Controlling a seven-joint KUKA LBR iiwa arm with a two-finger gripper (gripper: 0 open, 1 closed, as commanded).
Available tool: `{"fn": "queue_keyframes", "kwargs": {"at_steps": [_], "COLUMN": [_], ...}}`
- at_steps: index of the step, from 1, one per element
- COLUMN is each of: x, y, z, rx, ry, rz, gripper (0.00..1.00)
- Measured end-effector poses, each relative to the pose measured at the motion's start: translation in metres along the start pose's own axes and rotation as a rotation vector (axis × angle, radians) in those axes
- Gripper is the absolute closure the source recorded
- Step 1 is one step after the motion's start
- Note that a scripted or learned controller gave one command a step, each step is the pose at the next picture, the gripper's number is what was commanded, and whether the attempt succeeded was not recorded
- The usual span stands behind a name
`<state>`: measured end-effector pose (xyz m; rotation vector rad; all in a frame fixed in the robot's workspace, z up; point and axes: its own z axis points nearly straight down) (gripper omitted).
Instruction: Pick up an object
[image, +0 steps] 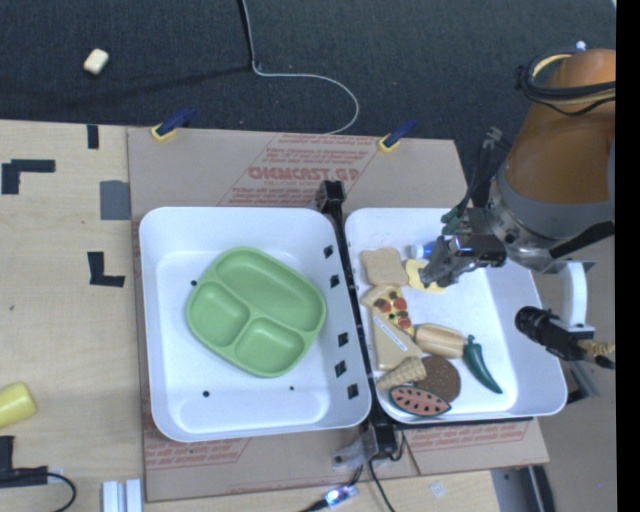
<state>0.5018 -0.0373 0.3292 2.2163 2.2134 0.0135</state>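
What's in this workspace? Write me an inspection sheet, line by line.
Surface: two white bins side by side on cardboard; left bin, right bin.
Job's things: toy foods in the right bin: pizza slice, green pepper, watermelon slice, cookie.
Clutter: green divided plate in the left bin.
Grippers: gripper low over a yellow piece in the right bin; grasp unclear.
Cables: white cable on the dark floor.
Surroundings: small cream block on the floor.

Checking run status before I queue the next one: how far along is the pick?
Done: the gripper is down in the right bin, at the yellow toy piece.
In hand: nothing visibly lifted.
Left: grasp and raise an item; the pizza slice, green pepper and other toys lie in the bin. The green plate sits in the left bin.
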Motion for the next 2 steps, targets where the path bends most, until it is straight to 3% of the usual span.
{"fn": "queue_keyframes", "kwargs": {"at_steps": [1,2], "x": [0.068,0.125], "y": [-0.018,-0.016], "z": [-0.023,-0.108], "rx": [0.012,0.005], "ry": [0.002,0.003], "rz": [-0.01,-0.01], "gripper": [1.0,1.0]}}
